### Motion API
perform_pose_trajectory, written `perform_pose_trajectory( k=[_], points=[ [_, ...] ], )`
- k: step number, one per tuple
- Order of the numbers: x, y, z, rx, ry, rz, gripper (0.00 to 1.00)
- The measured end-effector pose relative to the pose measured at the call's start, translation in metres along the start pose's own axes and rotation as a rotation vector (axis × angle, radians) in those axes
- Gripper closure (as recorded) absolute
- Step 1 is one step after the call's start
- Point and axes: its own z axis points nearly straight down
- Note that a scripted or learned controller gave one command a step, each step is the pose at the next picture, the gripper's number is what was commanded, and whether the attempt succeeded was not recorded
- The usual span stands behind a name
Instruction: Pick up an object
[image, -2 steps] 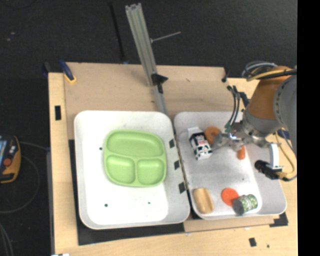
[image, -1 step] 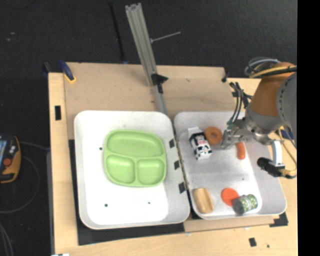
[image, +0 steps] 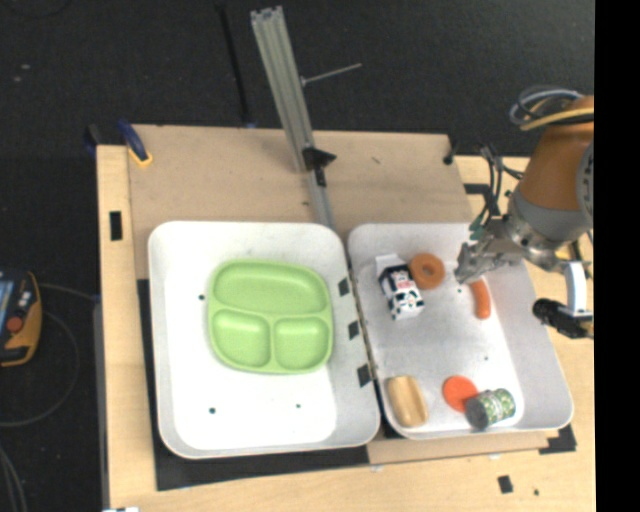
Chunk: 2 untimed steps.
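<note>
Scene: arm (image: 555, 170) reaches in from the right over the right bin (image: 520, 350); left bin (image: 180, 400) holds a green tray (image: 270, 315) w/ three compartments.
Gripper: gripper (image: 472, 262) hangs low over the right bin's upper part, just beside the top end of the carrot (image: 481, 298) and near the donut (image: 427, 270).
Fingers: too small and dark to read; can't tell if spread or closed. Nothing visibly between them.
Likely target: carrot, judging by nearness. It lies flat on the bin floor, long axis roughly up-down in view, apart from other items.
Other candidates: donut, touching or nearly touching the carton (image: 398, 288); bread (image: 406, 399) near the bin's bottom edge; red disc (image: 459, 391) against the can (image: 490, 406), bottom right.
Risk 1: carrot is slim and rounded; prob. rolls or squirts out if fingers close off-centre or along its length.
Risk 2: gripper sits nearer the carrot's tip than its middle; a grab there may tip it or miss.
Risk 3: descent too deep means fingers hit the bin floor; too shallow means they shut on air.
Risk 4: drift left could nudge the donut into the carton and scatter both.
Risk 5: cables (image: 490, 190) near the wrist look slack; could drag w/ a sharp turn.
Writing: none readable. Carton shows black-and-white patches, no legible brand. Can label is greenish, text too small to make out.
</note>
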Motion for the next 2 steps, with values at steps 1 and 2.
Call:
perform_pose_trajectory(
  k=[1, 2],
  points=[
    [-0.002, 0.002, -0.055, 0.000, -0.001, 0.000, 1.00],
    [0.055, 0.021, -0.059, 0.004, 0.002, -0.005, 1.00]
  ],
)
